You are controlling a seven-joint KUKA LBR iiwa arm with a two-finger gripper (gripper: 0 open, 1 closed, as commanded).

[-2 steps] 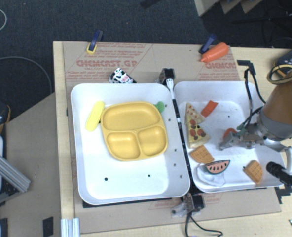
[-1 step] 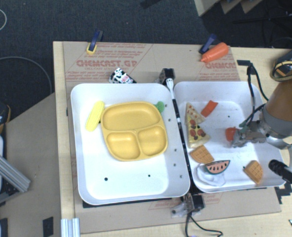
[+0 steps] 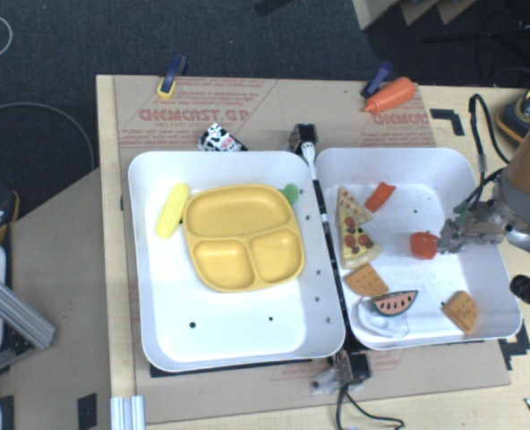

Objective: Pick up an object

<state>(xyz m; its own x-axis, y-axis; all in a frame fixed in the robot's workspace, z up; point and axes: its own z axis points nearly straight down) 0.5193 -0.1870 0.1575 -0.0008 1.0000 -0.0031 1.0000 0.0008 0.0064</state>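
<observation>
red toy (image 3: 423,245) just left of gripper (image 3: 445,241) — touching

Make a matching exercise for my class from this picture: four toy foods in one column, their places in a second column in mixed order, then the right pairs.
Things
1. corn cob
2. pizza slice
3. watermelon slice
4. red piece

Places
A. right bin, beside the gripper
B. left bin, left of the yellow tray
C. right bin, near its front edge
D. right bin, along its left wall

Pairs: 1-B, 2-D, 3-C, 4-A
</observation>
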